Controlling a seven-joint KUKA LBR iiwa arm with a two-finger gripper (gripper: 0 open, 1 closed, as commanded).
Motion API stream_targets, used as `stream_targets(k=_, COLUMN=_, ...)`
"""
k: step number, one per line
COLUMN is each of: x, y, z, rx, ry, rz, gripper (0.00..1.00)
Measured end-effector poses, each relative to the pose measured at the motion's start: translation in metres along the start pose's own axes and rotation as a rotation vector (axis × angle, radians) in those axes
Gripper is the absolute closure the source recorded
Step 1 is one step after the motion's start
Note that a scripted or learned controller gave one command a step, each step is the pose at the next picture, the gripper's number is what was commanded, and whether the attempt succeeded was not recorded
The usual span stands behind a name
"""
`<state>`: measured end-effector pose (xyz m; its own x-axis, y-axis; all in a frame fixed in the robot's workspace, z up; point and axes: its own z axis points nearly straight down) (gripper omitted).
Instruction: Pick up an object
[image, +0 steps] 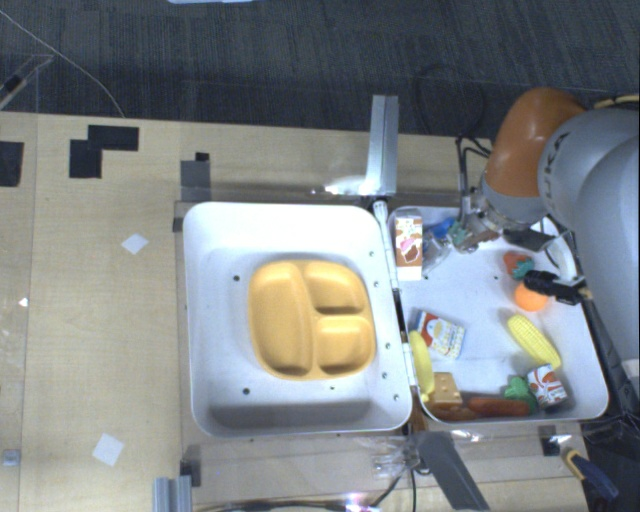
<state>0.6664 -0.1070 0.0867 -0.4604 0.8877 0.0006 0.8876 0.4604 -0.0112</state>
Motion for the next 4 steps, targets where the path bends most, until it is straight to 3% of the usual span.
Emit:
stream_targets(k=1, x=0.018, y=-0.035, z=-0.028, rx=-0.018, ry=-0.008, rz=-0.183, gripper=0.00)
stream_targets(k=2, x=-0.008, y=-0.002, z=-0.003, rx=-0.012, ry=0.001, rz=0.070, gripper=0.00)
stream_targets(k=3, x=-0.010, y=-0.002, z=-0.015, rx=-0.015, ry=-0.006, rz=0.066, gripper=1.00)
stream_targets(k=4, x=0.050, y=0.031, z=-0.103, rx=-0.023, ry=0.000, rz=0.413, gripper=1.00)
